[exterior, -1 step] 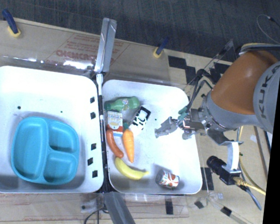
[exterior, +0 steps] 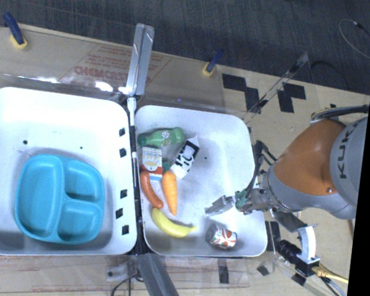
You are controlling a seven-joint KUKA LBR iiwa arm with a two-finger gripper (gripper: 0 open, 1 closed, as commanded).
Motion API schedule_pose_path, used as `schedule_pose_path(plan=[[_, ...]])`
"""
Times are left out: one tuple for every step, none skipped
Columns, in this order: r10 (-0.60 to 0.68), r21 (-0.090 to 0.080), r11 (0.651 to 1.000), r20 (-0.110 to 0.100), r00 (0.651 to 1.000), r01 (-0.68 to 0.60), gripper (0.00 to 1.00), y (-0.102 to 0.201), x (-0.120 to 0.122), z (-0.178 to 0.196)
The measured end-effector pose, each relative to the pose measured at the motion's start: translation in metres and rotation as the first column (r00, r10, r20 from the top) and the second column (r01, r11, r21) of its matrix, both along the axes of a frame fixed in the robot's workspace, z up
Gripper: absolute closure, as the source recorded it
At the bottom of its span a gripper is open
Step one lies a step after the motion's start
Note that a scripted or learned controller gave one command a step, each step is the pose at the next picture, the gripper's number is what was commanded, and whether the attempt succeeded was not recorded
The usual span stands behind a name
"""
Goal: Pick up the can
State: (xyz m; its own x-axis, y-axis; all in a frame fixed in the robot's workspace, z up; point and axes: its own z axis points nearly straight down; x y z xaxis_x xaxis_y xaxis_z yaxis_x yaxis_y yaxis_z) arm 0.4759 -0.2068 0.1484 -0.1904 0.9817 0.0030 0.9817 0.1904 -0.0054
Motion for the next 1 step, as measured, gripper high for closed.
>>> schedule_pose_path(plan=[[0.075,0.0,0.997,0.002,0.997,-0.075,0.0,-0.0028,0.0008,-0.0586]])
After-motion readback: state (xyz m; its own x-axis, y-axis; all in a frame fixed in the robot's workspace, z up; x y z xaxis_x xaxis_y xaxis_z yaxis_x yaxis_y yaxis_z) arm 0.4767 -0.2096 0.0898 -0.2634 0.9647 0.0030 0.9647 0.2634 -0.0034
